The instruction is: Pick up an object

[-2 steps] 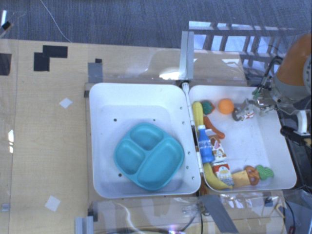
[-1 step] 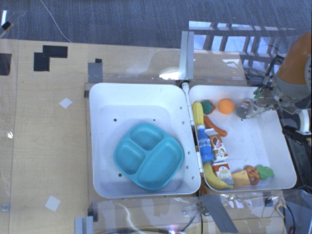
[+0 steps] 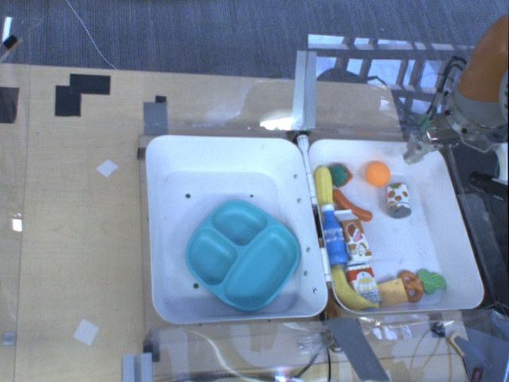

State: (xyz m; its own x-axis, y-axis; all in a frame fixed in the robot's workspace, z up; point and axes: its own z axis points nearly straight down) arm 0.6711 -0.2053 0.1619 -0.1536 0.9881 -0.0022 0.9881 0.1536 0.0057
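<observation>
While the gripper hangs beyond the orange ball, finger state unreadable to me, nothing is picked yet.

Blue plate fills left bin; toy food clutters right bin.

One camera watched me from a fixed spot above the bench, looking down at a slant. It faced so that the far carpeted floor ran along the top of its picture and the near bench edge along the bottom. Both white bins fell inside its frame, the left bin about the middle and the right bin toward the right side. My arm came in from its upper right corner. It stood far enough off to take in bare bench left of the bins.
</observation>
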